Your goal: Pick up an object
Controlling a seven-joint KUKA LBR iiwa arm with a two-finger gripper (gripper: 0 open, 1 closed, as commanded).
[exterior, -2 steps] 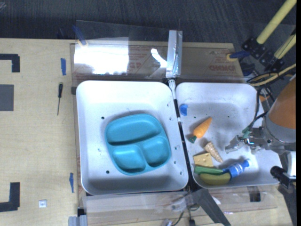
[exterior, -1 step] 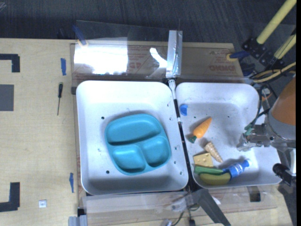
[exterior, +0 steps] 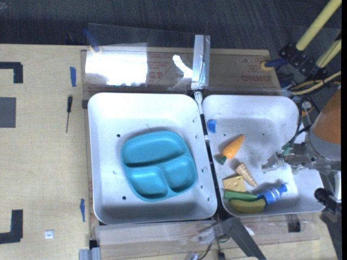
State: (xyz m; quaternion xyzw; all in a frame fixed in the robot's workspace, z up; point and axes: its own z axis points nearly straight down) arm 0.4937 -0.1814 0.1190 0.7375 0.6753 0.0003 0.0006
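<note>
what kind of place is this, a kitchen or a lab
Probably a robot lab test bench: two white bins on a taped wooden bench, toy food such as a carrot, and a gripper reaching in.

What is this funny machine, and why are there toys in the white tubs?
It's a robot arm, grey and orange, reaching in from the right. One camera looks down from above. The metal claw at its end is its gripper, like a hand with two fingers. It hangs over the right bin, holding nothing. In that bin lie toy foods: a carrot, an ice-cream cone, a cheese wedge, a banana and a small blue-capped bottle. The left bin holds a blue divided plate. The robot's job is picking something up.
</note>
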